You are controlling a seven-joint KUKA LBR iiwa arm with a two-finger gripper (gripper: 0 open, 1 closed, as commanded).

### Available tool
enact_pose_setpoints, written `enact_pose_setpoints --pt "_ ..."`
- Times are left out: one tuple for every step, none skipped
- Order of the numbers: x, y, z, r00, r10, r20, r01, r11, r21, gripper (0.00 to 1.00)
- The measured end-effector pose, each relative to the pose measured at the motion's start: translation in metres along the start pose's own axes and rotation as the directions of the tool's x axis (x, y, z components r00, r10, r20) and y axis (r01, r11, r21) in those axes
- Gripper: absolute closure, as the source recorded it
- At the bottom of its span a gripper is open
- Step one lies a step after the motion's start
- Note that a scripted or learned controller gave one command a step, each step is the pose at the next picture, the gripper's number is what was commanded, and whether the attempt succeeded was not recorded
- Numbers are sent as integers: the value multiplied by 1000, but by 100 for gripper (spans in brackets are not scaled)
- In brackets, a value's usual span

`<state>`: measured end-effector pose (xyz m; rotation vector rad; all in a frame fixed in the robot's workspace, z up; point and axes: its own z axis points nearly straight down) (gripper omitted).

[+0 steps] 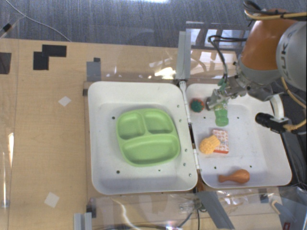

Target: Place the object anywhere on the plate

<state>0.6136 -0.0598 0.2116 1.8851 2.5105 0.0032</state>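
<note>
The gripper (217, 99) is above the back part of the right bin (268, 147), and from this angle I cannot tell for sure if its fingers are open or closed. Directly under it there is a light green object (221, 116), upright and like a small cup or bottle; its top meets the gripper, but it is not clear that it sits between the fingers. Just to the left of the gripper, near the wall between the two bins, lies a small round thing, dark green with some red (196, 105). More to the front, near the middle of the same bin, a yellow bumpy item (208, 145) rests against a small flat packet, white with red (222, 142). Near the front edge lies an orange-brown piece shaped like a drumstick (235, 177). The left bin (100, 128) carries the green plate (147, 137), which has three compartments, two small at the back and one wide at the front. The grey arm with its orange band (261, 44) comes in from the upper right.
</note>
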Motion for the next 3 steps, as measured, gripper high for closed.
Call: enact_pose_setpoints --pt "84 5 29 1000 2 0 -2 1000 3 100" --pt "144 22 28 1000 -12 -1 12 1000 2 100" --pt "144 22 28 1000 -12 0 12 1000 1 0"
